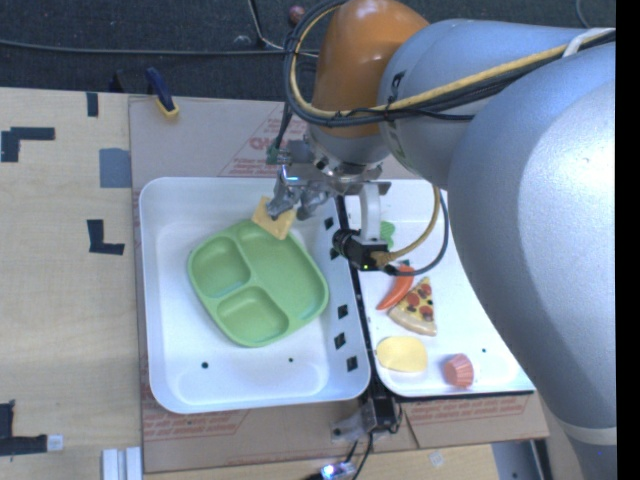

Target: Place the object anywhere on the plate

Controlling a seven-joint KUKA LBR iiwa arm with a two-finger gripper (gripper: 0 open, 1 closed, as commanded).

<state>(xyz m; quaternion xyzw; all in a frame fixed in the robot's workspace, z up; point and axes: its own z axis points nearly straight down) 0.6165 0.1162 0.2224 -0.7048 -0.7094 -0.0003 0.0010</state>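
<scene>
Camera view: the gripper (290, 200) hangs at the green plate's (258, 286) far rim, fingers closed on a yellow wedge (273, 219). Carrying looks done; release onto the plate remains.

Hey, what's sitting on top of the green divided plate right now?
A yellow wedge-shaped piece overlaps the far rim of the green divided plastic plate, right under the end effector. The three compartments look bare. The arm hides whether the piece is gripped or resting.

Bench (60, 298), wooden, beneath my jaws: cardboard sheet (200, 138); on it two white bins (160, 298), side by side; blue clamp (160, 90), probably.
</scene>
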